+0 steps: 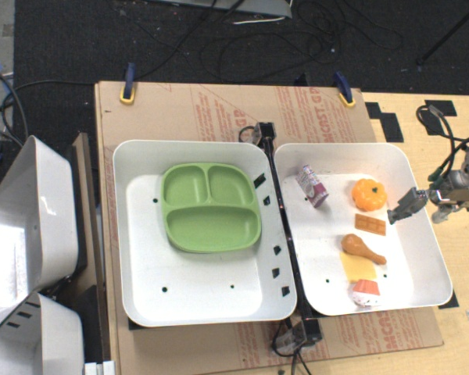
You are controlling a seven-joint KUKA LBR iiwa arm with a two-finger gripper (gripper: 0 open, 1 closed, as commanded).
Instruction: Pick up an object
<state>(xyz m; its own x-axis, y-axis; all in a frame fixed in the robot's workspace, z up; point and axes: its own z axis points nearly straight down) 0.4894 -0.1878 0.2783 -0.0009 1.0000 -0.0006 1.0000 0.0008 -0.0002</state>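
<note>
- the gripper (410, 205) reaches in at the right rim of the right bin (399, 156); its fingers (400, 209) are dark and small here, and whether they are released or clenched cannot be told; nothing shows between them.
- nearest lies an orange pumpkin toy (369, 194), with a brown cracker (370, 224) just below it.
- further in: a toy chicken drumstick (363, 249), a yellow cheese slice (358, 269), a red-and-white piece (366, 291) and a small purple-and-white packet (313, 186), its label unreadable.
- the left bin (141, 287) holds a green divided plate (211, 208).
- both bins sit on a cardboard-covered surface (195, 108) with red mirrored print, held by two clamps (127, 84); dark floor with cables (242, 49) beyond.
</note>
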